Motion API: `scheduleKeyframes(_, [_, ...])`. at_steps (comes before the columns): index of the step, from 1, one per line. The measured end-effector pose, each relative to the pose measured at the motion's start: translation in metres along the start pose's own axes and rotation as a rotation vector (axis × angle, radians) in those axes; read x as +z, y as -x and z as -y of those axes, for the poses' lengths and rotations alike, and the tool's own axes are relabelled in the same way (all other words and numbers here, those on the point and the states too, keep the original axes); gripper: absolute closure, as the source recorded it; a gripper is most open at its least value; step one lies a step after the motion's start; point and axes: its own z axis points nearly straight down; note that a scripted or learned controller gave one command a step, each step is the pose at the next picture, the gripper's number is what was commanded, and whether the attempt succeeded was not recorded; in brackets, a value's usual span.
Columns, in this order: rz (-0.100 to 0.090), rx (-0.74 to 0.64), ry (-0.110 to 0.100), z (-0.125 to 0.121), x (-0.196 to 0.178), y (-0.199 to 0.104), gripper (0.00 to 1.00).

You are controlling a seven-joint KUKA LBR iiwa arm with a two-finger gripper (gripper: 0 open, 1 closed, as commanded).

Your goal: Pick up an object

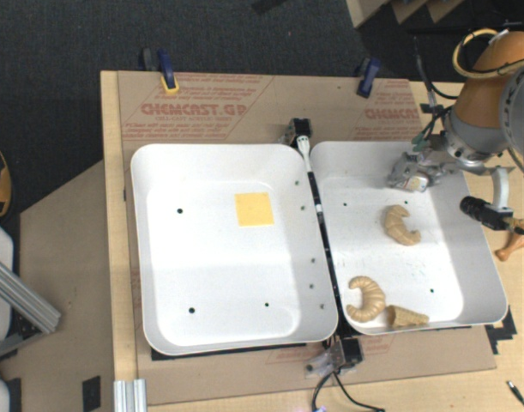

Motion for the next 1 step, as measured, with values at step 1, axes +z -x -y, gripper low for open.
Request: scheduleKeyframes(1, [-0.004, -0.002, 0.002, 0.0688, -0.1302, -0.0649, 1.00])
